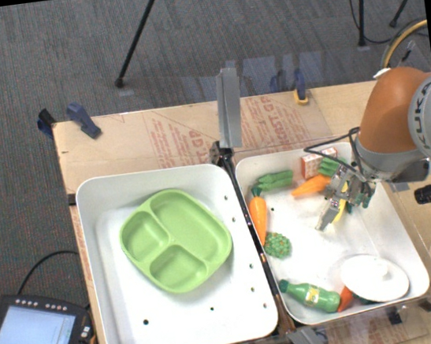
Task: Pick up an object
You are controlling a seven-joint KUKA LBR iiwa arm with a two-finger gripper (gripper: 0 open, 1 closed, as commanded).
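Hovering gripper (334, 214) low in right bin (411, 247) | fingers: cannot tell if spread or closed | nearest pick: orange carrot piece (311, 187) just beside | risk: crowded toys near green pepper (274, 180) could deflect the grasp

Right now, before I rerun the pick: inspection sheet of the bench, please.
Surface: cardboard-topped bench bearing a left white bin and a right white bin.
Job's things: right bin has a long orange carrot, green knobbly ball, green toy bottle, white round lid, green pods.
Clutter: green three-compartment plastic plate in left bin.
Grippers: two-finger gripper low over right bin, nothing seen between the fingers.
Cables: black cable to teach pendant.
Surroundings: tripod legs on grey carpet.
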